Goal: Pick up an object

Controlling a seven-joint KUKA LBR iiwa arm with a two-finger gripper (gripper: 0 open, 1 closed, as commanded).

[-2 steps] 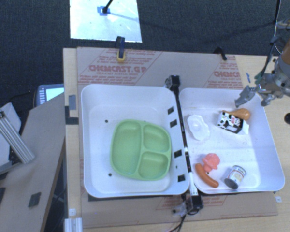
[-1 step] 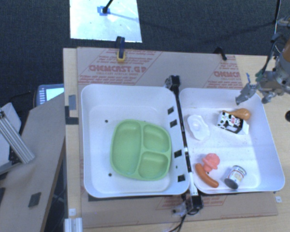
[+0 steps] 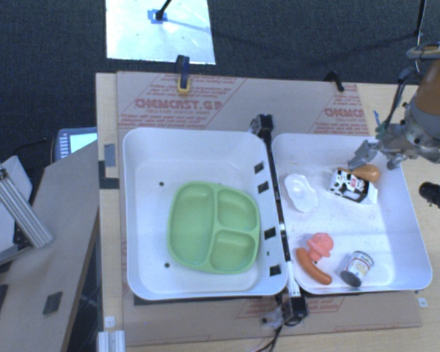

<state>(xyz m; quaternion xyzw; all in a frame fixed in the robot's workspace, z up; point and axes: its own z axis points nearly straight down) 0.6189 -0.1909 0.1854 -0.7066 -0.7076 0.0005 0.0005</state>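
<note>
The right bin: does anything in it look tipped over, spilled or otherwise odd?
One thing stands out. The small can, near the front of the right bin, lies on its side instead of standing upright, beside the hot dog. Nothing looks spilled or broken. The green tray lies flat in the left bin.

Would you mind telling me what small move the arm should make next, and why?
Probably lower the gripper a little toward the brown bun-like item just beneath it in the right bin. Nothing visibly sits between its fingers, and that item lies closest, beside the black-and-white toy.
</note>
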